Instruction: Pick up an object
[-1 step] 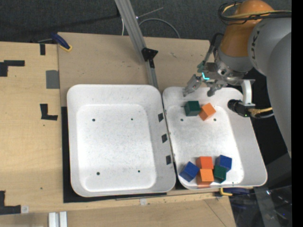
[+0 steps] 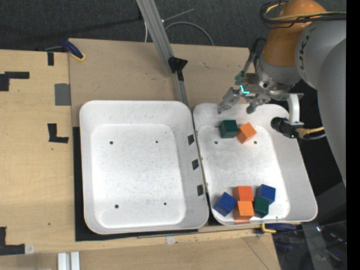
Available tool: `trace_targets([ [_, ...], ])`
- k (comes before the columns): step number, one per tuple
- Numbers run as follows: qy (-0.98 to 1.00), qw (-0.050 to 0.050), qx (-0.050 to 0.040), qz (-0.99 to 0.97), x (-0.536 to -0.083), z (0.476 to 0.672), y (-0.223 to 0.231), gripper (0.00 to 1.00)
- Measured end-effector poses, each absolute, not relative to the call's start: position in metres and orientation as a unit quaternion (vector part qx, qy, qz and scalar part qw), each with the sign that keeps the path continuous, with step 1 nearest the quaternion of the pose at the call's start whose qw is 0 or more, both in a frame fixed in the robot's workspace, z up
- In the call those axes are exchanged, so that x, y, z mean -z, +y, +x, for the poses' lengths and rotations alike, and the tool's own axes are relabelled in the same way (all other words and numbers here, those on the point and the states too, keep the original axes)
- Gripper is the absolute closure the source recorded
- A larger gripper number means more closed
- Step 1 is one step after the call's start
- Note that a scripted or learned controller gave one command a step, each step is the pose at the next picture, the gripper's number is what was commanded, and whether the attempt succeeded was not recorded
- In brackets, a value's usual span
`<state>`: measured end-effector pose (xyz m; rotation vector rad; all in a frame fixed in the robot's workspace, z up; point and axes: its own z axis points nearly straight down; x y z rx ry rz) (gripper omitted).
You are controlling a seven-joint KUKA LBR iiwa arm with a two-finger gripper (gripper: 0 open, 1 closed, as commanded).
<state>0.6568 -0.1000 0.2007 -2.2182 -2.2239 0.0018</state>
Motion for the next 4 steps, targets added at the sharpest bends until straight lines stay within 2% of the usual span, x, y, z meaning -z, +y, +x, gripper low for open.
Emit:
trace_targets([
  [1,-0.708,0.002,-0.0024,-0.706,-0.155,0.661,-0.098,0.0],
  [2,-0.708,-0.007,0.0036,-0.706,-0.118,0.666,-0.098,0.0],
  [3,-0.708,-0.008,0.0044,-0.706,-0.115,0.668,-0.098,0.0],
  [4,-0.708,-0.009,0.0046,-0.706,-0.125,0.668,-0.098,1.0],
])
